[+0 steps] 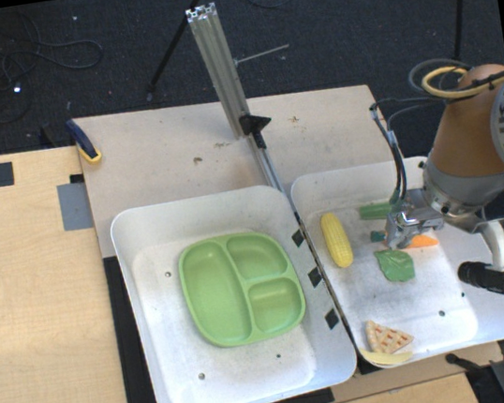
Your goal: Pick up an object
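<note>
- The gripper (pixel 406 226) is low in the right bin (pixel 462 329), at the right middle of the frame, reaching in from the right edge under the grey arm with its orange band.
- I cannot tell the state of the fingers, because the metal parts at the tip are small and blurred; nothing is clearly seen between them.
- The nearest candidates for picking are a green leaf-like piece (pixel 396 264), just below the tip, and a small orange piece (pixel 422 239), just beside it on the right and partly covered by the wrist.
- A flat green piece (pixel 376 211) lies near the tip on its upper left side.
- The yellow corn cob (pixel 336 238) lies further left in the same bin, near the wall between the bins, and a waffle-like wedge (pixel 388 336) rests at the lower edge of that bin.
- The left bin (pixel 162 352) holds a green divided plate (pixel 242 287), well apart from the gripper.
- Risk, in my judgement: the small pieces lie so close together that a closing could catch two, or push one away and close on nothing.
- The green leaf-like piece looks thin and flat, so it could slip out when lifted.
- No brand, label or readable writing is visible anywhere in the frame.
</note>
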Controlling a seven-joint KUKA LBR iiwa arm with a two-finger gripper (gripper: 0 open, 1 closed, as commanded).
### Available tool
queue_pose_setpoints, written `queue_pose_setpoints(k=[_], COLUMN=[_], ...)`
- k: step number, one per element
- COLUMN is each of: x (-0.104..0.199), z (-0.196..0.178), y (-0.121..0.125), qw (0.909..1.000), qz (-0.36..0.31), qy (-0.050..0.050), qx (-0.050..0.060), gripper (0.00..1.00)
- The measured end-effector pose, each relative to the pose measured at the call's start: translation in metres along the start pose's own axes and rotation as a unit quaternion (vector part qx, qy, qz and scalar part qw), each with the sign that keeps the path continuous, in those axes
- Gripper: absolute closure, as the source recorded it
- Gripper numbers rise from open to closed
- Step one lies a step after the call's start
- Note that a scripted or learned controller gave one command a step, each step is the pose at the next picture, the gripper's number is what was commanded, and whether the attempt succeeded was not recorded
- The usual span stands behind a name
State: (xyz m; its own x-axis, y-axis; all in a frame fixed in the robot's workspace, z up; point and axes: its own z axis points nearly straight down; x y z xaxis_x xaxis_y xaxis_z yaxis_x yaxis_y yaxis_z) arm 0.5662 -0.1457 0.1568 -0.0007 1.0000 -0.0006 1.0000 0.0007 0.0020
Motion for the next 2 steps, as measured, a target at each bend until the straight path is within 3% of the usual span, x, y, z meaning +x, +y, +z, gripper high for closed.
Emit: queue_pose_setpoints(k=[2], x=[-0.005], z=[-0.095], y=[0.002], qw=[1.0000], qz=[0.000], qy=[0.000], qx=[-0.001], gripper=[1.00])
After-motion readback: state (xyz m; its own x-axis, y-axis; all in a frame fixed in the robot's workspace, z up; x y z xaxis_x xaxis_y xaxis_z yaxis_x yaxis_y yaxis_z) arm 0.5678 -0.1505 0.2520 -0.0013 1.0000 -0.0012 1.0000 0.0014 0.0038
